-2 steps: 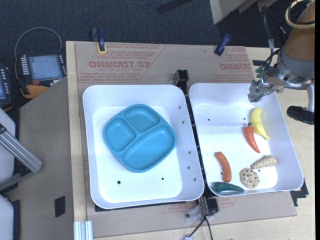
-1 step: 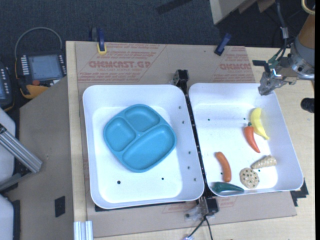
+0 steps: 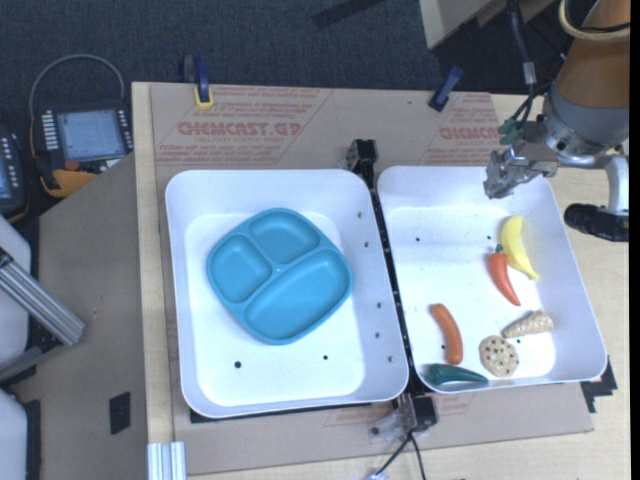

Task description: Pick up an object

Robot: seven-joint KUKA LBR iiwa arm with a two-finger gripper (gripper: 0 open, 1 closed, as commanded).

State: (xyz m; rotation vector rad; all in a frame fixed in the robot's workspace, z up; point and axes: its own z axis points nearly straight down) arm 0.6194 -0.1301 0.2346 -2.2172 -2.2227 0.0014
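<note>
The right bin (image 3: 440, 208) holds a yellow banana (image 3: 516, 245), a red chili pepper (image 3: 504, 276), an orange sausage (image 3: 447, 331), a round cookie (image 3: 498, 355), a tan bread piece (image 3: 528, 324) and a dark green item (image 3: 455, 375) at the front rim. My gripper (image 3: 503, 176) hangs over the far right part of that bin, just beyond the banana, with nothing seen between its fingers. Whether the fingers are apart is too small to tell.
The left bin (image 3: 200, 358) holds a blue divided plate (image 3: 280, 274). Black clamps (image 3: 362, 155) sit between the bins at the back and front. A pendant with a screen (image 3: 88, 133) lies off the bench to the left.
</note>
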